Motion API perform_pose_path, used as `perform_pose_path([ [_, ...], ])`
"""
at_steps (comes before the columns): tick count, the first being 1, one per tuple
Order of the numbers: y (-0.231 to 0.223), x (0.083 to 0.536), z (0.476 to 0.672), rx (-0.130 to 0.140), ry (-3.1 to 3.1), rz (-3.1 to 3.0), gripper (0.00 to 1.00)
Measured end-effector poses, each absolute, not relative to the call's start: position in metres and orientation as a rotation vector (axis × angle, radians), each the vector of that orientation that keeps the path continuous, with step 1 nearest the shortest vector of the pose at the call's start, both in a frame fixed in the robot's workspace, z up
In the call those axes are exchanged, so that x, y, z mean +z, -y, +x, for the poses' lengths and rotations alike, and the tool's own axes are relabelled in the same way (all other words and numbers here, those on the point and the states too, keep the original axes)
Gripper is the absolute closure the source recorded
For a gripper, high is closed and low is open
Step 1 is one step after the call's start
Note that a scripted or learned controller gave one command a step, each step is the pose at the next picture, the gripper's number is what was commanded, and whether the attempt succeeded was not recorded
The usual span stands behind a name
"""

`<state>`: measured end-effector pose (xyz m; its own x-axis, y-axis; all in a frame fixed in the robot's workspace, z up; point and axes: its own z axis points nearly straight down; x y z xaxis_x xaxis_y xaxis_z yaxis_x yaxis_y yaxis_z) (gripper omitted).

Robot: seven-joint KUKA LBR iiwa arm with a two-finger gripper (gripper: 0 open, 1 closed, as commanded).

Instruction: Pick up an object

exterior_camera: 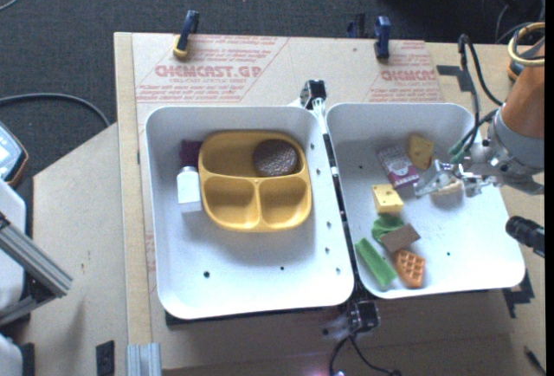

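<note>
The right bin point(485, 272) holds several toy foods: a pink packet point(396, 165), a yellow wedge point(421, 149), a yellow cube point(387, 197), a brown piece point(400, 237) lying on a green leaf point(379, 227), a green stick point(374, 262) and an orange waffle point(410, 268). My gripper point(441, 178) reaches in from the right and sits low over the bin's middle, just right of the pink packet. A pale beige piece point(448, 190) lies right at its tip. I cannot make out whether that piece is gripped or only lies under the gripper.
In the left bin point(164, 218) stands a yellow divided plate point(251, 210) with a brown round patty point(276, 158) in its upper right compartment. A small white bottle point(188, 189) and a dark purple item point(190, 150) lie beside the plate. Clamps point(382, 36) hold the board's back edge.
</note>
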<state>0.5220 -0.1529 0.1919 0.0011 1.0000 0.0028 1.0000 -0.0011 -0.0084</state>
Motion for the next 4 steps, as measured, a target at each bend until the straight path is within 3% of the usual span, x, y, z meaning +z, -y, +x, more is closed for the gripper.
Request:
perform_pose_path([
  [2,0.146,0.102,0.513,0.005,2.216,-2.217,0.00],
  [3,0.146,0.085,0.513,0.000,2.219,-2.220,0.00],
  [4,0.146,0.097,0.514,-0.004,2.221,-2.225,1.00],
])
